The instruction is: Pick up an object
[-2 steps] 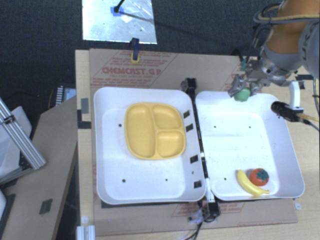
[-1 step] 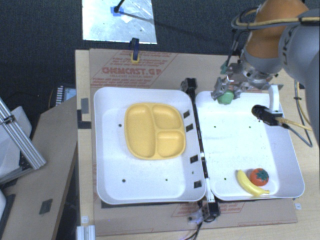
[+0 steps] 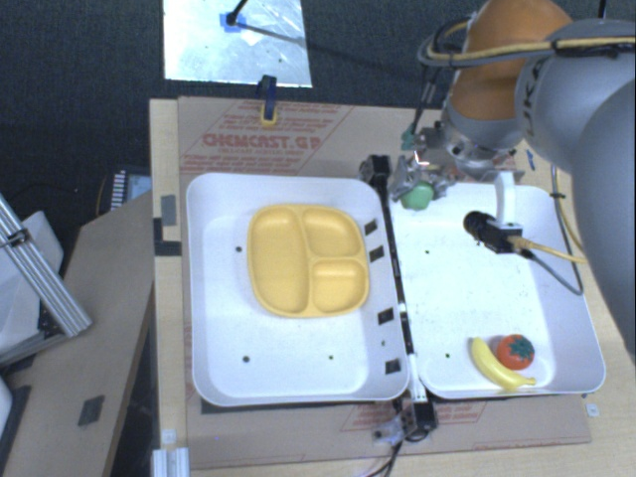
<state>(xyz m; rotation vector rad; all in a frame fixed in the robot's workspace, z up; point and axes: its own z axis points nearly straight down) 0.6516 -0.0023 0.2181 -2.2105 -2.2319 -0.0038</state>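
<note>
Dark carpet lay all round the bench (image 3: 164, 296), and two shallow white bins sat on it side by side over a sheet of printed cardboard (image 3: 263, 137). Taking the yellow divided plate (image 3: 306, 259) as the mark: it lay in the middle of the left bin (image 3: 214, 296), its three compartments bare. Behind the plate, beyond the cardboard, a shiny square sheet (image 3: 237, 26) lay on the floor.

To the right of the plate, across the divider between the bins, the grey arm (image 3: 581, 97) came in over the right bin (image 3: 556, 306), its orange band (image 3: 507, 53) above the wrist. The gripper (image 3: 415, 182) was down at that bin's far left corner, right and slightly behind the plate. A small green object (image 3: 418, 197) sat right at the fingertips, touching or very nearly so; from where I stood I could not tell whether the fingers were closed on it or spread beside it.

Farther right and nearer than the plate, at the right bin's near edge, a yellow banana (image 3: 494, 364) lay touching a red tomato-like piece (image 3: 515, 350).
</note>
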